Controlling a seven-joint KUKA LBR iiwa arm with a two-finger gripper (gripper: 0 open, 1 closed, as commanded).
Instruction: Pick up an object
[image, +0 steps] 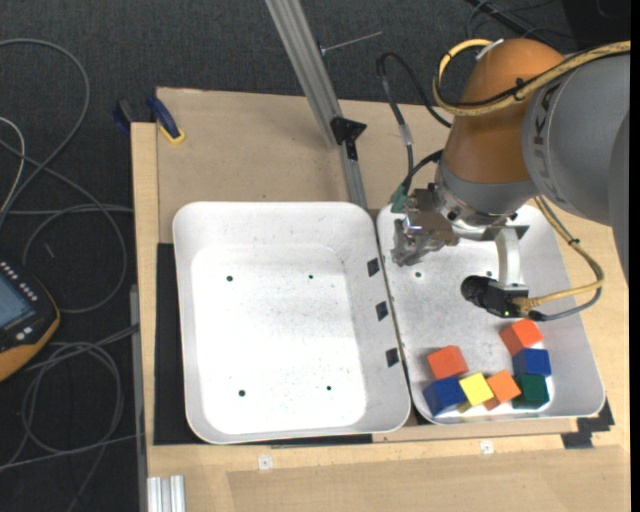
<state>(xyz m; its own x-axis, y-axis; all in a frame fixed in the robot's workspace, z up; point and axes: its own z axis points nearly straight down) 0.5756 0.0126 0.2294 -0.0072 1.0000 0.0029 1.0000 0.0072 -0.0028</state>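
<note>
With claw (409, 250) state impossible to tell, poised above bare floor at right bin (440, 295) rear-left, shift toward near-edge block cluster, descend squarely over outlying orange block (446, 361), then grip.

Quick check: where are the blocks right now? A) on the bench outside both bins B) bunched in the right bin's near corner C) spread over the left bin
B: the blocks sit clustered at the near end of the right bin.
</note>
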